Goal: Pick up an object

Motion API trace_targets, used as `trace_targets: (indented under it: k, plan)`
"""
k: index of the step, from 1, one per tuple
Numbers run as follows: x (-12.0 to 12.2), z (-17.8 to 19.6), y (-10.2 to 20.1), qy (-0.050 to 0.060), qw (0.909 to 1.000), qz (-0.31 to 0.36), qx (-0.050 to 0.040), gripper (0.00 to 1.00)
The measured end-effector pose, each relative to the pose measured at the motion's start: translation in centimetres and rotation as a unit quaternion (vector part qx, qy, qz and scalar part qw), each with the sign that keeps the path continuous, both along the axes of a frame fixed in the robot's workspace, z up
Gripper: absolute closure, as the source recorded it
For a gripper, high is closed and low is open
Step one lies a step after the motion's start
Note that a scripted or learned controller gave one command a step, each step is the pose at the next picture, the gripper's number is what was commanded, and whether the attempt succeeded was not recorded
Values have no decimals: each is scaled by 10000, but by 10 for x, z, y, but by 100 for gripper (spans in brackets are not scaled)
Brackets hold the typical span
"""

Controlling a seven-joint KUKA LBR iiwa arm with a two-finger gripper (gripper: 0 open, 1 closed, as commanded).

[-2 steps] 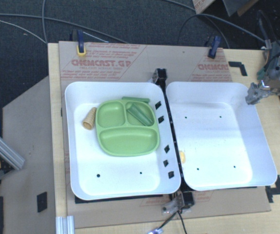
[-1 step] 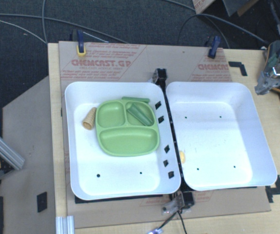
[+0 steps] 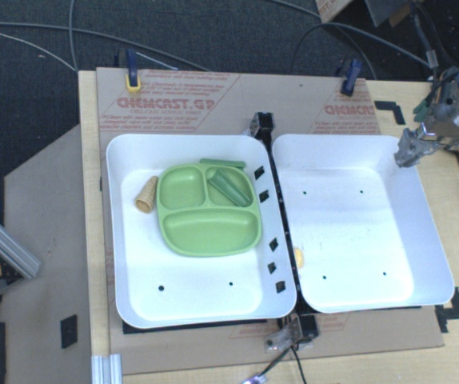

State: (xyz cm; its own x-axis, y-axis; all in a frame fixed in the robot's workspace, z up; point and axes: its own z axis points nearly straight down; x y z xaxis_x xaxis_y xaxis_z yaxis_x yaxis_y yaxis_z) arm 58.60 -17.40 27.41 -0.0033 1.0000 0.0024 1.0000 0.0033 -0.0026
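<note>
A green divided plate [image 3: 209,210] lies in the left bin [image 3: 133,294]. A darker green pod-shaped piece [image 3: 231,187] rests in the plate's upper right compartment, and a thin green strip [image 3: 222,164] lies along the plate's far edge. A tan cone [image 3: 145,194] sits just left of the plate. A small yellow-orange object [image 3: 297,257] lies at the left wall of the right bin [image 3: 421,214]. My gripper [image 3: 412,148] hangs at the right bin's far right corner, well away from all these objects, with nothing visibly between its fingers.
A black divider [image 3: 271,214] with clips runs between the two bins. Blue clamps [image 3: 133,70] [image 3: 349,76] hold the cardboard backing at the far edge. A metal rail [image 3: 4,242] lies off the bench at left. Cables cross the dark floor behind.
</note>
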Motion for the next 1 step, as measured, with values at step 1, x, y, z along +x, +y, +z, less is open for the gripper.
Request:
trace_targets:
  k: [1]
  plan:
    - [-2, -7, 43, -1, 10000, 8, 2, 100]
